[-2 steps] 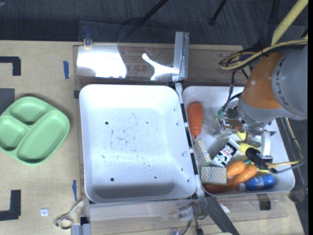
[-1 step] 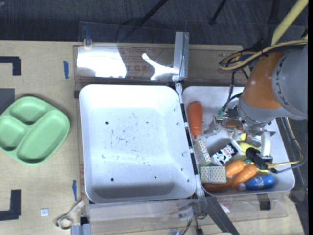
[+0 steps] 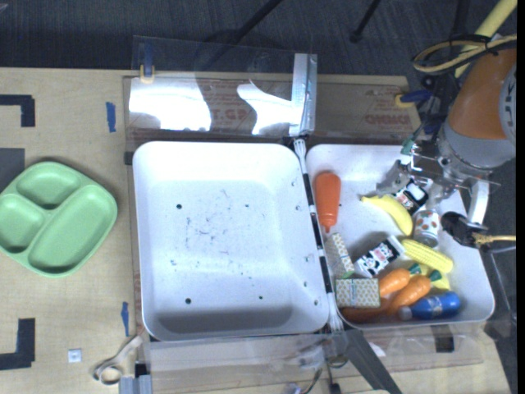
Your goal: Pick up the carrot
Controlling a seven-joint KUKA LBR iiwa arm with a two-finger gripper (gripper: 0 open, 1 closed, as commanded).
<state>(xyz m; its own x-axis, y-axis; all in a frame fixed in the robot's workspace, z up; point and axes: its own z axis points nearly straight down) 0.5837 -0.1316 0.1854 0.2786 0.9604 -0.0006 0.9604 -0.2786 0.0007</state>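
One long orange carrot (image 3: 327,197) lies flat along the right bin's (image 3: 486,290) dividing wall, probably resting where it rolled. That leaves its gripper-facing side open. It sits well apart from the gripper (image 3: 428,189), out toward the other bin, with a banana (image 3: 392,212) between them. Whether the gripper hangs wide or narrow, I cannot tell.

A green divided plate (image 3: 53,217) is being shown on the wooden bench (image 3: 74,318) at the far left. The left white bin (image 3: 156,171) is being flanked by the right white bin (image 3: 349,158), where several items are being kept: a yellow banana (image 3: 392,212), a corn cob (image 3: 426,255) to its right, a black-and-white carton (image 3: 377,258), a blue bottle (image 3: 436,305) near the front edge, and a patterned box (image 3: 357,290).
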